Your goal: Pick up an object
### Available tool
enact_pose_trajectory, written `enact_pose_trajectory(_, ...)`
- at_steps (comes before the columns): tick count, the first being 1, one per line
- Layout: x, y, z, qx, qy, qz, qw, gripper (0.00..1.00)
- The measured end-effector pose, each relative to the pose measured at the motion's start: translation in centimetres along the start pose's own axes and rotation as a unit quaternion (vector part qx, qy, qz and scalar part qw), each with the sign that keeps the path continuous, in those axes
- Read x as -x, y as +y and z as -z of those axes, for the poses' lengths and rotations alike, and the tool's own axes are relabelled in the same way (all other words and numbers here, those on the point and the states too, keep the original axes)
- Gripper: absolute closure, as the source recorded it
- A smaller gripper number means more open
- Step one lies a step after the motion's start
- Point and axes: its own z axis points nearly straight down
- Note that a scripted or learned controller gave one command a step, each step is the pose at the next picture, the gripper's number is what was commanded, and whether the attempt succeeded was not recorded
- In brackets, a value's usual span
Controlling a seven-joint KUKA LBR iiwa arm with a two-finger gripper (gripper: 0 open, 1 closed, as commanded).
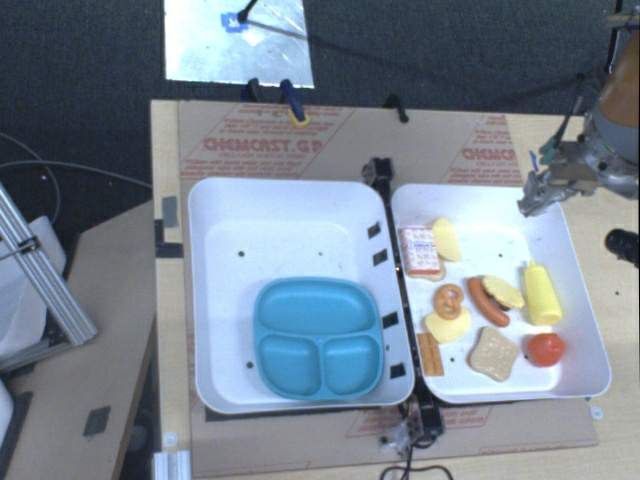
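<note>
- Your candidates all lie in the right bin point(575, 268): yellow bottle point(541, 293), tomato point(545, 348), hot dog point(492, 298), pretzel point(449, 299), toast point(492, 353).
- Nothing is lifted yet; the whole pick remains.
- The gripper point(537, 196) hangs over the bin's far right corner, carrying nothing you can see; how far it gapes, I cannot tell.

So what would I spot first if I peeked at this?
Probably the big blue divided plate lying in the left bin. Next, the colourful toy food in the right bin: a yellow bottle, a red tomato and a hot dog. The robot's gripper hangs over that bin's far right corner.
</note>
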Motion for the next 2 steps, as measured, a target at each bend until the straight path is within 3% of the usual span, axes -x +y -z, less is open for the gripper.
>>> enact_pose_trajectory(1, 1.4, -2.0, -17.3, -0.007, 0.001, -0.002, 1.0, 0.0)
enact_pose_trajectory(2, -0.2, -6.0, -19.7, -0.002, 0.001, -0.001, 1.0, 0.0)
